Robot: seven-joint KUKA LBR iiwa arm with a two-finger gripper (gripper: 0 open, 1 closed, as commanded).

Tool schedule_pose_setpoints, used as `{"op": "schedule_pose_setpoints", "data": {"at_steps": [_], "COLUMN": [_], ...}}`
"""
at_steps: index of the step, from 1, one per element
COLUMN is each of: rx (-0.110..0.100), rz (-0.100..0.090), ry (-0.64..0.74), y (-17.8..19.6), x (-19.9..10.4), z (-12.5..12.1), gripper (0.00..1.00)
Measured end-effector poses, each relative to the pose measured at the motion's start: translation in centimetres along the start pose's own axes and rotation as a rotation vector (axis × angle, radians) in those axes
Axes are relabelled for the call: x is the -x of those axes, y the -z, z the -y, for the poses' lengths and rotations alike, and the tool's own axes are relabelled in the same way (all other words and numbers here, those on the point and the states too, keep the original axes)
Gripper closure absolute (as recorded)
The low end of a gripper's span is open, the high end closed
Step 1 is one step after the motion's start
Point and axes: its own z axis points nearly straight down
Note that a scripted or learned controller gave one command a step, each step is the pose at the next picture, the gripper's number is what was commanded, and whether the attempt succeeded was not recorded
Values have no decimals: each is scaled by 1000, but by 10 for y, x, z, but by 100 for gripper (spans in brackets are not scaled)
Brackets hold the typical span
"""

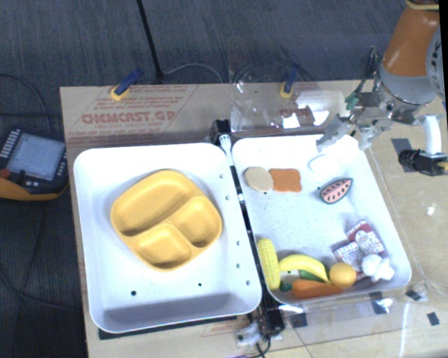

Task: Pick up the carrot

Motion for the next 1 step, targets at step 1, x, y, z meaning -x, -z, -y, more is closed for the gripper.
{"op": "schedule_pose_setpoints", "data": {"at_steps": [1], "rx": [1], "rz": [-1], "ry": [144], "y": [-125], "x": [-42], "z": [50], "gripper": [0]}}
